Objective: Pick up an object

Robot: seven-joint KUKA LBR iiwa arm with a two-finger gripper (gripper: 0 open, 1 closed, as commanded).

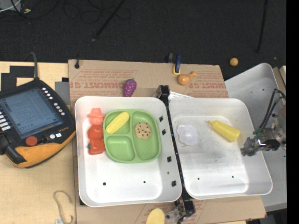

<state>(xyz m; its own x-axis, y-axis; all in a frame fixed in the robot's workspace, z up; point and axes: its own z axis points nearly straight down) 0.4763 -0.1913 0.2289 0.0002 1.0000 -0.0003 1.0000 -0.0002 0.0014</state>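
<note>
Nothing is picked up yet. Closest to us, the front of the 2 white bins (219,190) is bare. Farther back, the gripper (250,147) sits at the right bin's right edge, and it is too small to tell how it is set. A yellow bottle (225,130) lies just beside it, still loose. Farther left, a green tray (132,148) holds corn (116,122) and a cookie (143,130).

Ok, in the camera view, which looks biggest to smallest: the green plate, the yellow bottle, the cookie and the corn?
Largest to smallest as they look:
1. green plate
2. yellow bottle
3. corn
4. cookie

The bottle and the corn look close in size, so their order is unsure.
</note>
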